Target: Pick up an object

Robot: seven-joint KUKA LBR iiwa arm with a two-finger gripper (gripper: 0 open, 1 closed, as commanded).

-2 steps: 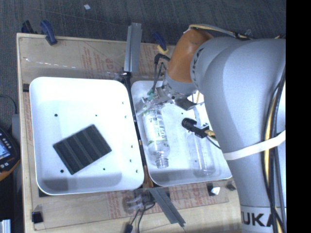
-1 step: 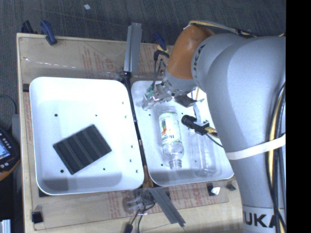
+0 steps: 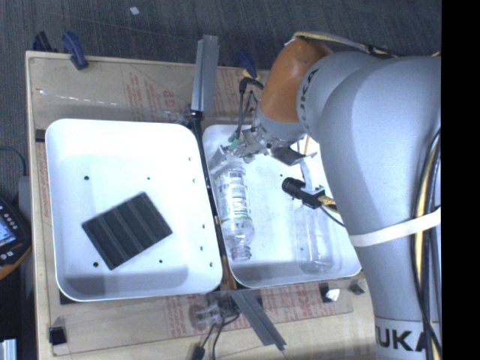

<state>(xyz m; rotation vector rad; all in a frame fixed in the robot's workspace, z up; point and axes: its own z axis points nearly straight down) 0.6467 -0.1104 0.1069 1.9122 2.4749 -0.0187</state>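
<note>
gripper low in right bin above clear bottle; dark ridged slab in left bin.

Wooden bench bears two white bins side by side.

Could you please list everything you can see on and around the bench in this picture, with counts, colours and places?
left bin: one, white, on the bench's left half.
right bin: one, white, beside the left bin, partly under the arm.
ribbed pad: one, dark grey, lying flat in the left bin.
clear bottle: one, transparent, lying along the right bin's left wall.
second clear bottle: one, transparent, lying in the right bin's right part.
clamps: at least two, blue, on the bench's far edge.
arm: one, grey with orange band, over the right bin.
gripper: one, at the right bin's far end.
</note>
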